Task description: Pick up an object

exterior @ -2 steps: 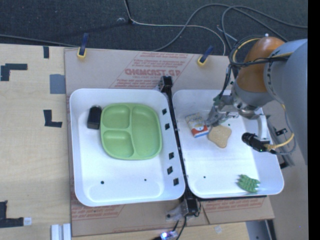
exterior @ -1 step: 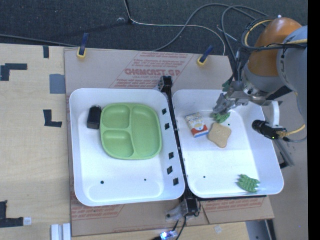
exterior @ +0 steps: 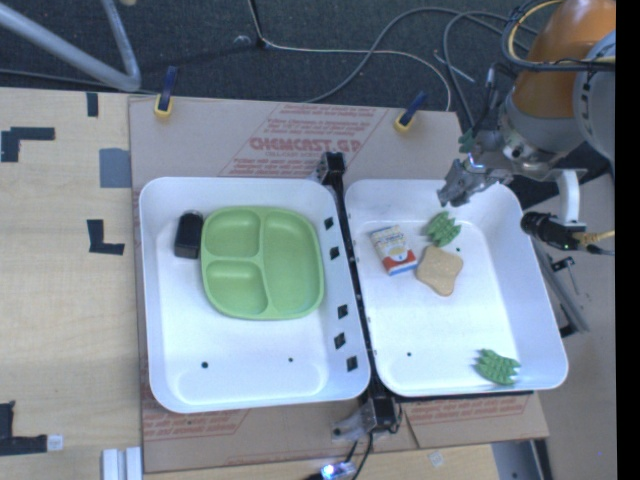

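I am seeing four small things lying in the right bin (exterior: 540, 318): a green leafy toy (exterior: 441, 229) at the far side, a tan toast-shaped piece (exterior: 439, 270) touching it on the near side, a small red and white carton (exterior: 393, 249) just left of those, and another green toy (exterior: 497, 367) in the near right corner. The gripper (exterior: 458, 190) is hovering just beyond the far green toy, holding nothing; I cannot tell how it is set. In the left bin (exterior: 165, 358) a green divided plate (exterior: 263, 263) is lying beside a black block (exterior: 188, 235)

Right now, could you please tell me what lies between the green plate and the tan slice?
The camera view shows the bins' shared rims and a small carton between the green plate and tan slice.
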Tool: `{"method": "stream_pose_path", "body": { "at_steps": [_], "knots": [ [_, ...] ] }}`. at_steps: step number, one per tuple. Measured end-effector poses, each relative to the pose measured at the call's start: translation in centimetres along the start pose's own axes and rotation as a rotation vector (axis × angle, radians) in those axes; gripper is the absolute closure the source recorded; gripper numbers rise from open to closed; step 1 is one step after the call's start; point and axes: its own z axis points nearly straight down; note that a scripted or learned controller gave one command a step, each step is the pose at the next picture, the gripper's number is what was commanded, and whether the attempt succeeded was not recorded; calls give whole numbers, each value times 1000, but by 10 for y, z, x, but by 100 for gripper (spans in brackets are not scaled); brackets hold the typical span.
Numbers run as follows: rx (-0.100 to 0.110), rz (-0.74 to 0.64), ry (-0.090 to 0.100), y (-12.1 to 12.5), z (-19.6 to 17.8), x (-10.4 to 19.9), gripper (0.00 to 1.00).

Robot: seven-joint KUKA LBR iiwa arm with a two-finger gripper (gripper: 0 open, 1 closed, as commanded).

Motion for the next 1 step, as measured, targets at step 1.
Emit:
{"method": "stream_pose_path", "body": {
  "at_steps": [1],
  "knots": [
    [2, 1, 0, 1, -39, 0, 100]
  ]
}}
